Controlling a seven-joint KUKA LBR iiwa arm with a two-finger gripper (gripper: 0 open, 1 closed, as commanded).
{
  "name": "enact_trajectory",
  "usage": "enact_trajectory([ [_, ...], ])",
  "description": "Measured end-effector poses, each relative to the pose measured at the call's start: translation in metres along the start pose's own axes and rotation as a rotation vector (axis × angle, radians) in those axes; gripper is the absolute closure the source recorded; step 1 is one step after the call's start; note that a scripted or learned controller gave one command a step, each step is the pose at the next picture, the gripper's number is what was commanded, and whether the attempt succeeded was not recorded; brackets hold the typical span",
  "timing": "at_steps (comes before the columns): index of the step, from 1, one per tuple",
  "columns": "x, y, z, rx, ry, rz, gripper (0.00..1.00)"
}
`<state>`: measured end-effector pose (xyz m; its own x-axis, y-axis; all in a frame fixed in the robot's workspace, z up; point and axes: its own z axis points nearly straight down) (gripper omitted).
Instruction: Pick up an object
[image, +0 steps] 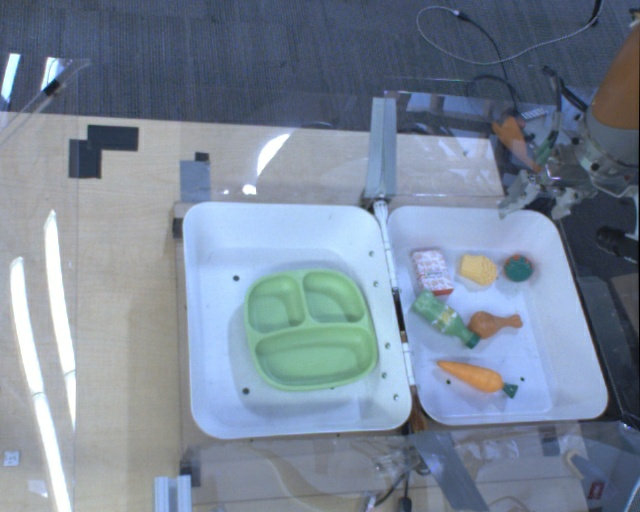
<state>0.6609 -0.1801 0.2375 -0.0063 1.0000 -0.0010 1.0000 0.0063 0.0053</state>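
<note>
Carrot (472, 376): nearest item, lying flat along the front of my right bin (580, 330), green tip toward the right. It has free space on both long sides, so I judge it the easiest pick: come straight down and close across its narrow width.

Green bottle (445, 320): on its side, tilted, just behind the carrot and close to the bin's left wall; awkward approach.

Drumstick (494, 323): just right of the bottle, nearly touching it.

Red-and-white packet (431, 269), yellow block (478, 269), round green-and-red piece (518, 267): back row, each apart from the next.

Green divided plate (311, 329): left bin (215, 240), not my target.

My gripper (535, 185): over the right bin's far rim, high, nothing seen between the fingers; open or closed, I cannot tell.
</note>
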Motion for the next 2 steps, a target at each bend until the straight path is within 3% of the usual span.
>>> enact_trajectory([
  [1, 0.031, -0.001, 0.145, -0.001, 0.000, 0.055, 0.00],
  [2, 0.051, -0.042, 0.149, -0.004, 0.000, 0.005, 0.00],
])
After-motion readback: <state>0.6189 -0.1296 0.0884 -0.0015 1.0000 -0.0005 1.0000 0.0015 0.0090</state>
